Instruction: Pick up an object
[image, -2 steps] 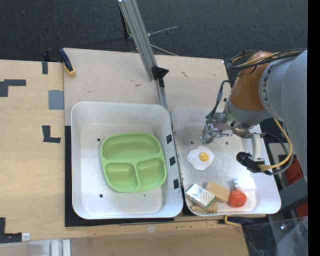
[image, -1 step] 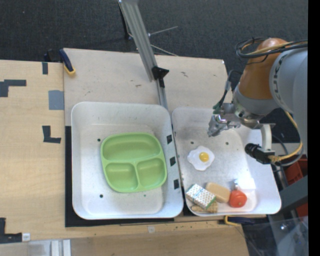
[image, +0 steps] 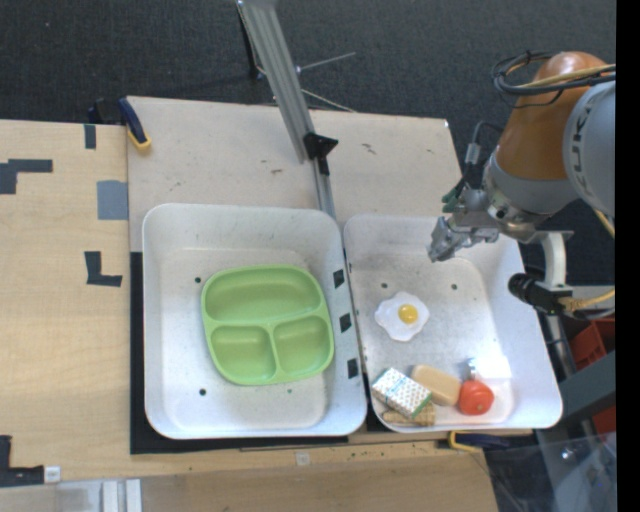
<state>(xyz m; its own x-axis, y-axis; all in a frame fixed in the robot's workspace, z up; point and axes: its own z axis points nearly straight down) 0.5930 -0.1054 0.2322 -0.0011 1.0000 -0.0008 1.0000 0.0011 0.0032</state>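
My gripper hangs over the back part of the right bin, with nothing visibly between its fingers. Below it and to the left, a fried egg toy lies on the bin floor. At the bin's front edge sit a green-and-white patterned packet, a tan block and a red tomato-like toy, close together.
A green divided plate lies in the left bin. A grey metal pole slants across the back of the bench toward the divider between the bins. The grey arm with its orange band enters from the right.
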